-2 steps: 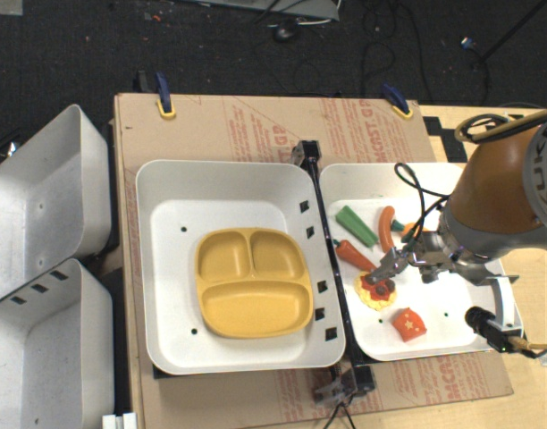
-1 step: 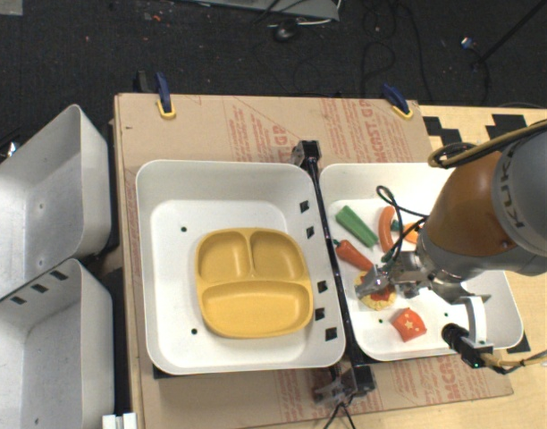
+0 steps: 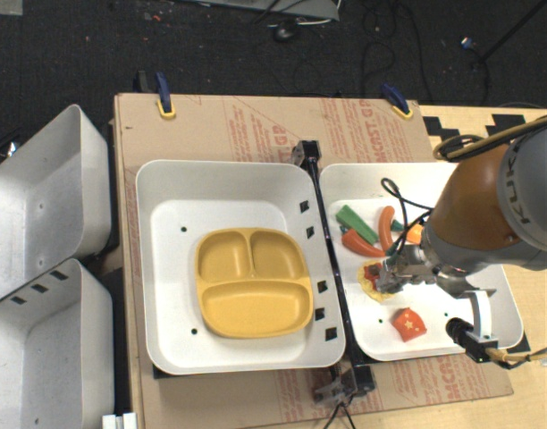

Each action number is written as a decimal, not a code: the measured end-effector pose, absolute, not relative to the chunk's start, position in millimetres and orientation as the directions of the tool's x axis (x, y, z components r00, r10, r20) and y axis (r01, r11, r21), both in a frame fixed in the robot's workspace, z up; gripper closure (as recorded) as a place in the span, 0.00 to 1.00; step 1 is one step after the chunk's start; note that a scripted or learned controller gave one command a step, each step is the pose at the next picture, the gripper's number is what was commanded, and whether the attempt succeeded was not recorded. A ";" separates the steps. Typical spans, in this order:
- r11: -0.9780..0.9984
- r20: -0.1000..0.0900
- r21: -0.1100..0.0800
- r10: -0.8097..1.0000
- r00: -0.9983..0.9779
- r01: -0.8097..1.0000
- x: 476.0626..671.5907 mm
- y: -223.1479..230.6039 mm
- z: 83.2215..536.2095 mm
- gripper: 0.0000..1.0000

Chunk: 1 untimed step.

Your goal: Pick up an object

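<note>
Two shallow white bins side by side on a worktop (image 3: pixel 220 132). Left bin (image 3: pixel 157 239): one yellow tray (image 3: pixel 254 281) with three compartments, lying flat near the bin's middle. Right bin (image 3: pixel 434 179): one green block (image 3: pixel 354 221), two orange carrot-like pieces (image 3: pixel 385 225), one red piece with a yellow star (image 3: pixel 408 323) near the front wall, and one yellow-and-red item (image 3: pixel 374 282) partly hidden by the tool. One grey arm with an orange band (image 3: pixel 475 206) enters from the right; its gripper (image 3: pixel 391 273) sits low over the yellow-and-red item. Whether the gripper is apart or together cannot be told.
</note>
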<state>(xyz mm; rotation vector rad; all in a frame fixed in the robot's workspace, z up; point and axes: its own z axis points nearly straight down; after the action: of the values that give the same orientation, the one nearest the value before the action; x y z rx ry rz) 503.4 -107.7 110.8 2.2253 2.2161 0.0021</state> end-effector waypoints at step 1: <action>0.002 -0.001 0.005 1.000 -0.002 1.000 502.2 -109.4 173.6 1.00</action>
<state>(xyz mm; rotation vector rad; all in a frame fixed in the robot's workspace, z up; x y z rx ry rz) 502.2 -109.4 173.6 2.2161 2.2199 0.0045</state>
